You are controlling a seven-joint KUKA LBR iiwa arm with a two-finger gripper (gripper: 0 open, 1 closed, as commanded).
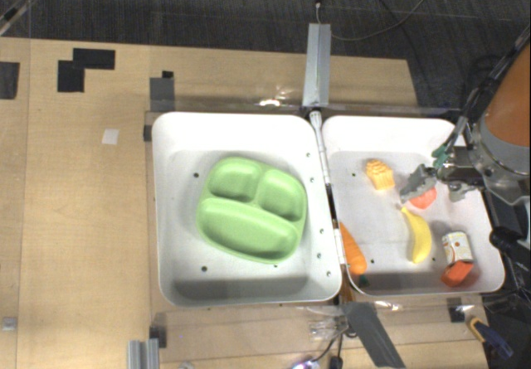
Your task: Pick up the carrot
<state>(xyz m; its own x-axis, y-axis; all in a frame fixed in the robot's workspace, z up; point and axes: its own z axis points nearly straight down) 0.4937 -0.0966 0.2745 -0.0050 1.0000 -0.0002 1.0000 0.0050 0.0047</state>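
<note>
Carrot (354, 252) lies at the lower left corner of the right bin (390, 133), against the divider, well apart from my pincer (417, 183), which hangs up and to the right of it over a reddish-orange piece (424, 199); whether my pincer is open or closed I cannot tell. Going left to right: pale wooden bench (75, 210) with black marks at upper left; left bin (170, 193) holding a smooth green sectioned tray (249, 208); then the tapered orange carrot, a bumpy yellow corn piece (380, 174), a curved banana (418, 236), and a white-and-orange item (458, 259) at lower right. Dark carpet and a cable (390, 11) run along the top.
</note>
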